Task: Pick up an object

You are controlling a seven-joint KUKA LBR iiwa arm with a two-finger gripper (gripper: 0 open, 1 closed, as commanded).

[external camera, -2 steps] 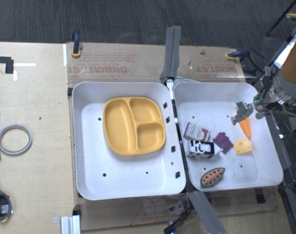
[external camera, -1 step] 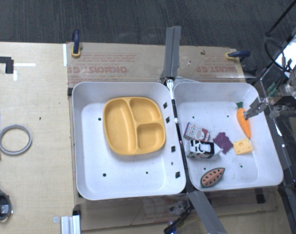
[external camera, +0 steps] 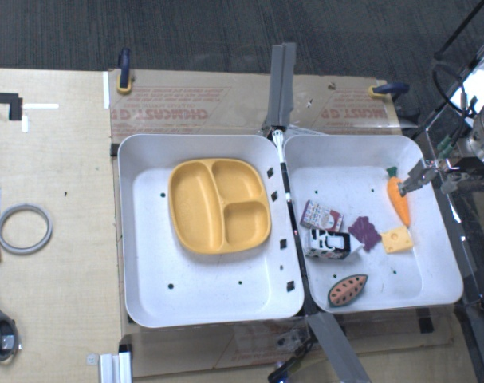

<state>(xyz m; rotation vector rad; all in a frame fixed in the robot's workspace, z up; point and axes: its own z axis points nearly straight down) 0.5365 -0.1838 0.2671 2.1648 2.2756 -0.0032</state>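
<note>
The gripper (external camera: pixel 421 178) hangs at the right bin's (external camera: pixel 361 154) right rim, just beside the carrot's (external camera: pixel 398 200) green top — whether it is open or closed I cannot tell. The carrot runs lengthwise down and slightly right (cheese wedge (external camera: pixel 397 240) just below its tip), lying left of and below the gripper — a short reach inward.

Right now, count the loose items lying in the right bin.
6: carrot at the right, cheese wedge below it, purple grapes, small carton, black-and-white box, oval slice nearest the front.
</note>
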